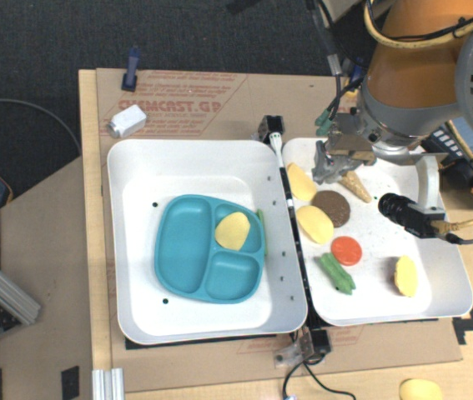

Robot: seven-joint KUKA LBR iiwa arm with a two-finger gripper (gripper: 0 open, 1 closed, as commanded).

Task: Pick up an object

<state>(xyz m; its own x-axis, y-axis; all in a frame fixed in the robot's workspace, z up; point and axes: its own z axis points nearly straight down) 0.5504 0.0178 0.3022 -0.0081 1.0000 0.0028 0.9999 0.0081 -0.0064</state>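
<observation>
Nearest: lemon (405,275), green pod (337,273) and red disc (346,251) lie loose in the food bin (461,302), pod and disc just beside each other, lemon apart. Next to it is the tray bin (128,223) w/ blue tray (188,248); a yellow bit (233,231) sits in the tray's far compartment, on the side toward the food bin.

Mid food bin: yellow lump (314,223) touching brown disc (334,207).

Further: yellow wedge (300,182) by the bin wall, tan cone (356,187) near it. Claw (334,169) is low over the bin's far end, btw wedge and cone, v. close to the cone, maybe touching, can't tell. Also can't tell if the claw is released or clenched; nothing visibly in it.

Beyond the bins, on the table (194,98): white block (128,122), blue clip (130,69).

Progress, my read: reach approx done, claw looks down at pick height. Grasp + lift are left. Every obj appears to rest on a bin floor. Likely target = cone or wedge.
</observation>
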